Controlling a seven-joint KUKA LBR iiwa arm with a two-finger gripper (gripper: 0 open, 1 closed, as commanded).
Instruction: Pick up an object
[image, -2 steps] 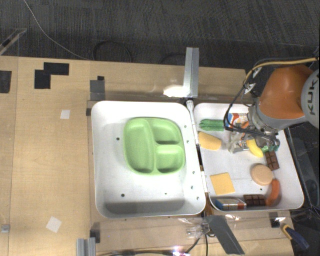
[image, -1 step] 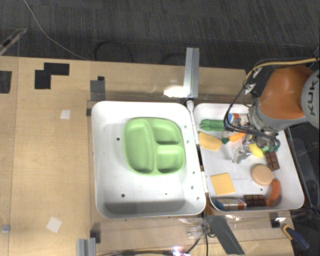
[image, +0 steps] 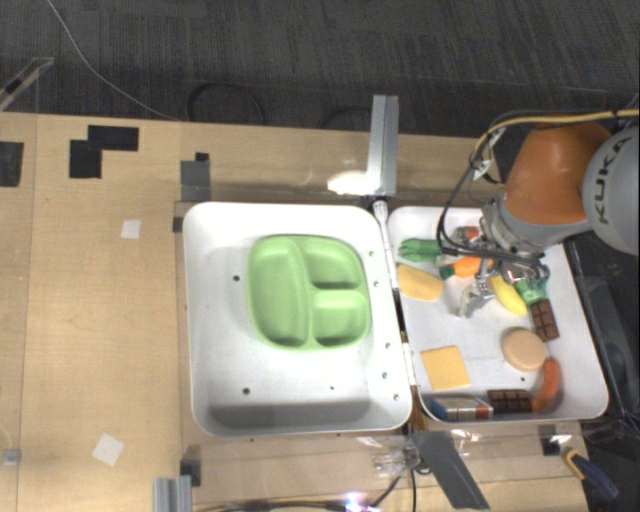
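Overhead, arm (image: 560, 180) above right bin (image: 590, 390)

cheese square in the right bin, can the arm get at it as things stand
Probably yes. The cheese square lies flat on bare bin floor, with nothing on top of it, and the pincer hangs a little way up and to the right of it.

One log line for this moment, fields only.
arm: over right bin | gripper: low among toy food, near cheese wedge | left bin: green tray
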